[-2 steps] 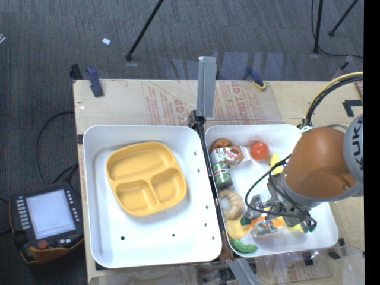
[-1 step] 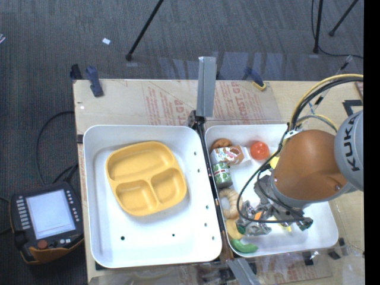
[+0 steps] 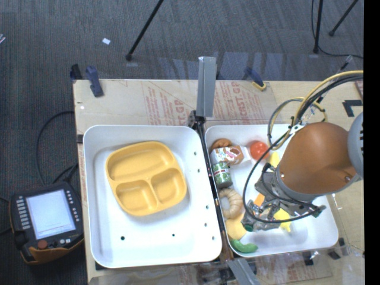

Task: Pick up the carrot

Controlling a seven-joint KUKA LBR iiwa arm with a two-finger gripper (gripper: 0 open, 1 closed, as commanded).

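Observation:
My gripper (image 3: 270, 211) hangs low over the front middle of the right bin (image 3: 323, 230), under the arm's orange band (image 3: 314, 158). A small orange piece (image 3: 256, 208), which looks like the carrot, shows just left of the gripper and is mostly hidden by it. From this angle I cannot tell whether the gripper touches or holds it.
The right bin also holds a red tomato (image 3: 257, 149), a red-labelled can (image 3: 227, 154), a green can (image 3: 221, 174), a bagel (image 3: 230, 202), a yellow fruit (image 3: 236, 228) and a green vegetable (image 3: 245, 246). A yellow divided plate (image 3: 146, 177) lies in the left bin (image 3: 98, 230).

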